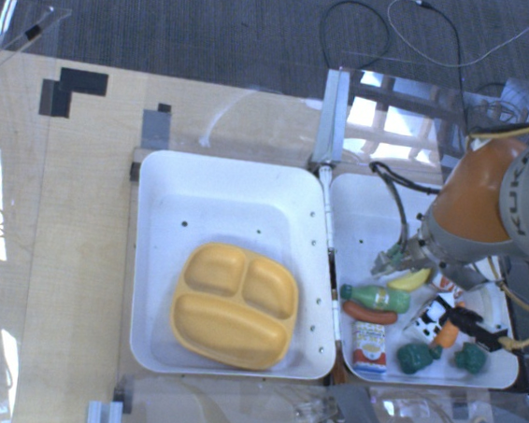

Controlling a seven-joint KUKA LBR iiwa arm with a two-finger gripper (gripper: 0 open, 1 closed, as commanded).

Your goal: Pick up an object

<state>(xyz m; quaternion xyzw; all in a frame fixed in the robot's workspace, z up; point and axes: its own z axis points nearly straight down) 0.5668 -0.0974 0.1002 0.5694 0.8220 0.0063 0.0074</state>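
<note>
Broadly, the pale wooden counter point(56, 231) carries two shallow white plastic bins side by side, which keeps the loose things fenced in where the arm can reach them. The left white bin point(167, 196), well to the left of the claw, holds just a yellow moulded plastic tray point(236, 304) with three compartments, lying flat and right way up. The right white bin point(363, 212) lies under the grey arm with its orange band point(478, 195), which leans in from the right so that the wrist hangs over the clutter. The claw point(398, 259) sits low over this bin, its metal tips near the upper left end of a small yellow banana-shaped toy point(410, 279); whether it is spread or closed I cannot tell, and nothing can be seen gripped in it. Just below the claw lies a green plastic bottle with a yellow band point(376, 297) on its side, touching a reddish-orange sausage-shaped toy point(369, 314) beneath it. Further below stands a small printed carton with a red base point(370, 346). Down and to the right of the claw are a black-and-white spotted toy point(432, 317), a dark green broccoli-like piece point(414, 358), a second one point(471, 359) and a small orange bit point(448, 335). Judging by the pose, the banana or the bottle is the likely target, being nearest the tips.
</note>
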